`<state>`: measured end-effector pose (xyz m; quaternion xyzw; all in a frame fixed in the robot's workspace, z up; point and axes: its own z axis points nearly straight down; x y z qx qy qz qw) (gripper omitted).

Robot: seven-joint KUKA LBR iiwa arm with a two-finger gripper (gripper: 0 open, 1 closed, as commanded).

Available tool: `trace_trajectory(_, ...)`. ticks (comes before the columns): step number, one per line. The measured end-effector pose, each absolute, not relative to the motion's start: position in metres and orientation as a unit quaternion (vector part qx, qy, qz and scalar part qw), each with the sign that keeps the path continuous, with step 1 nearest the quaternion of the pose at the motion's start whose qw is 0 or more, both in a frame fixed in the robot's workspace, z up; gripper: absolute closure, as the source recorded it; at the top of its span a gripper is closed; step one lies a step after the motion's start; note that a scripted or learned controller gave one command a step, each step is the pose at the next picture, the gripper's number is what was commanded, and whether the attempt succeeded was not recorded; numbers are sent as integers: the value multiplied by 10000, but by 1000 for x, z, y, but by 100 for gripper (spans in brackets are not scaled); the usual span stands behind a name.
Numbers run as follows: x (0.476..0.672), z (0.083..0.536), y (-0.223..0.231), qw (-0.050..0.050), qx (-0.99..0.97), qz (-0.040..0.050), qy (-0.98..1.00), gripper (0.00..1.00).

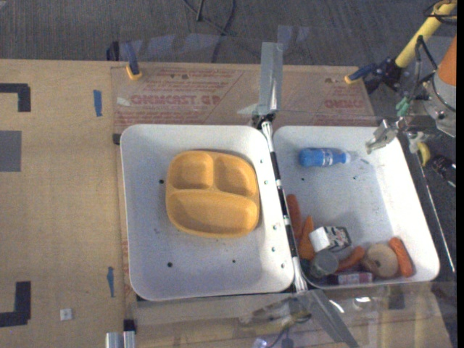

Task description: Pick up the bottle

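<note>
Seen from above at a slant, a wooden bench holds two shallow white bins side by side, their inner rims touching. The left bin (145,267) holds one thing: a yellow divided plate (213,192) with three compartments, lying flat near the bin's middle.

In the right bin (377,209), the bottle (323,157) lies on its side near the far wall. It is blue with a pale cap end pointing right, and nothing touches it. Along the bin's near edge sits a crowded cluster: orange carrot-shaped pieces (299,227) by the left wall, a small white carton (330,237), a dark round item that is hard to identify, a tan rounded lump (380,259), and another orange piece (402,257) in the right corner. These overlap, so their exact edges are unclear.

At the right edge the arm is cut off by the frame. The gripper (380,137) hovers over the far right corner of the right bin, to the right of the bottle and apart from it. Its metal tips are small and blurred; I cannot tell whether it is released or clenched, and nothing is visibly held.
</note>
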<state>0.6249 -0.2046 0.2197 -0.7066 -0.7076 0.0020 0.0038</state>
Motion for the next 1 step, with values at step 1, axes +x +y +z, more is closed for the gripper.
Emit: trace_trajectory(1, 663, 113, -182, 23, -6782, 16, -7349, 0)
